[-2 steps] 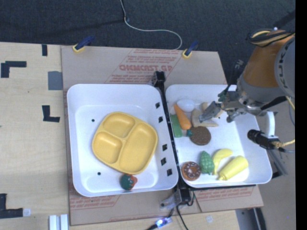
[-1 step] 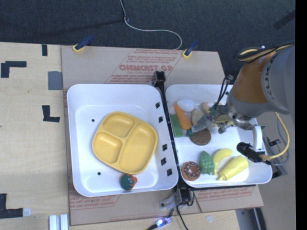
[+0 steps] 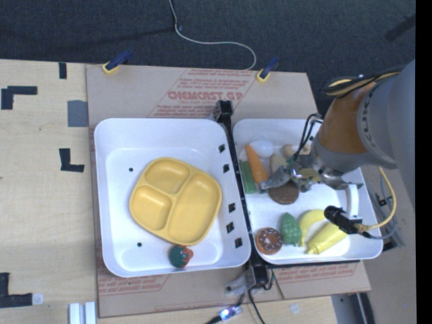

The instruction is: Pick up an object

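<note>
In the right bin (image 3: 364,248), claw (image 3: 282,178) low over a round brown piece (image 3: 284,194), arm hiding that bin's far corner, claw's state hard to tell, smooth orange carrot (image 3: 254,160) beside it, glossy yellow divided plate (image 3: 176,200) in the left bin (image 3: 115,147).

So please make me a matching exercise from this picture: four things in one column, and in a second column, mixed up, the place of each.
Things:
1. yellow tray
2. donut
3. carrot
4. small ball

Places:
A. right bin, front edge, beside the divider
B. left bin, in the middle
C. left bin, front edge, just below the tray
D. right bin, upper left part, lying near the divider

Pairs: 1-B, 2-A, 3-D, 4-C
</note>
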You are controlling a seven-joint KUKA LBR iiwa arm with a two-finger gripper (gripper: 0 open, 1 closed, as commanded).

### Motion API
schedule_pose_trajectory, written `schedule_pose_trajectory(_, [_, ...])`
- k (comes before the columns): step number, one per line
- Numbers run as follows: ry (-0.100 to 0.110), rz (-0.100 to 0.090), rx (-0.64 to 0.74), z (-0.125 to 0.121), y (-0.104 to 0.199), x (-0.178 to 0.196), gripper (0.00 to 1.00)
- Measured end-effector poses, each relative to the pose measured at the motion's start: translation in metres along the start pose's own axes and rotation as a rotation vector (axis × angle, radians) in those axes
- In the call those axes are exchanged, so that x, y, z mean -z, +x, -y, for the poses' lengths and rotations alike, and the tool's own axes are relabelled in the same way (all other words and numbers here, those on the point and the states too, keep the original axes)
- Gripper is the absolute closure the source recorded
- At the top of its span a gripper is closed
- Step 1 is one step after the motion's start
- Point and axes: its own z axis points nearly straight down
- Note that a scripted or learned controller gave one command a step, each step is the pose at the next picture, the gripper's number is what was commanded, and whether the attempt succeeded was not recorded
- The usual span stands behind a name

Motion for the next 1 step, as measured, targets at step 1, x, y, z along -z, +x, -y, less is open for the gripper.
schedule_pose_trajectory(1, [-0.008, 0.005, 0.001, -0.0019, -0.0007, 0.0126, 1.00])
